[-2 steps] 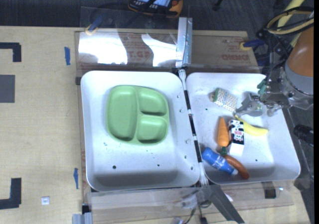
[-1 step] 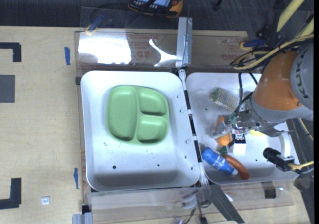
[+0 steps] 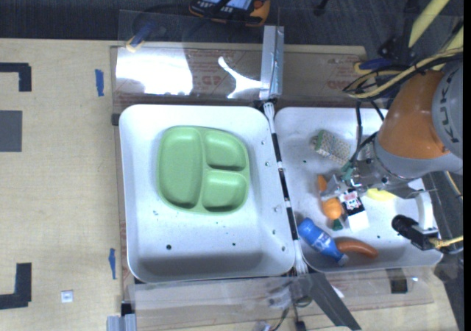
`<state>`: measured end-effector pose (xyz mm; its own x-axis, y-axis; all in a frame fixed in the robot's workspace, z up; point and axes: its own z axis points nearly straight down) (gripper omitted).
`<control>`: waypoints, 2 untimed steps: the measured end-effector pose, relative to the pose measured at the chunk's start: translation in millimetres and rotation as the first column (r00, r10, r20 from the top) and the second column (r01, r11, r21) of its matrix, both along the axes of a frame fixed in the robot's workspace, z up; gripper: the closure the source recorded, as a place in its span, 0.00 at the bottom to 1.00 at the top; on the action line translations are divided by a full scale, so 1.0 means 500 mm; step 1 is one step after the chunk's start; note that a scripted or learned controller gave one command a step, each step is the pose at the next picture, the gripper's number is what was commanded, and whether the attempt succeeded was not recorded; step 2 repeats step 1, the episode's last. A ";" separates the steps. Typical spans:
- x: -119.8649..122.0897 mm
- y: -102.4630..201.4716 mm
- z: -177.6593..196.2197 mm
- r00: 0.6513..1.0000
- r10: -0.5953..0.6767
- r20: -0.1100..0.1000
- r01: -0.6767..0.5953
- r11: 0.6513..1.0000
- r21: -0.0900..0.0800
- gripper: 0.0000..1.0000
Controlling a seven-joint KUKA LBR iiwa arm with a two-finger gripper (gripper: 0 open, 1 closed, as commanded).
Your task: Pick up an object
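Gripper [image 3: 349, 184] above orange ball [image 3: 333, 208] (right bin)

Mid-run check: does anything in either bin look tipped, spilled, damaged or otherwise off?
Nothing looks spilled or broken. The green divided tray lies flat in the left bin. The right bin holds loose clutter: a blue bottle lies on its side against the divider, touching a sausage-like piece. The pincer is low among the items.
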<state>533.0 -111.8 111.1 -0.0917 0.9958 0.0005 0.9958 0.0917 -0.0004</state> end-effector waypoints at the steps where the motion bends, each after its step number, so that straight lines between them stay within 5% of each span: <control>1: 0.081 0.103 0.141 0.998 -0.060 -0.005 0.060 0.998 -0.001 1.00; 2: 0.081 0.103 0.141 0.998 -0.060 -0.005 0.060 0.998 -0.001 1.00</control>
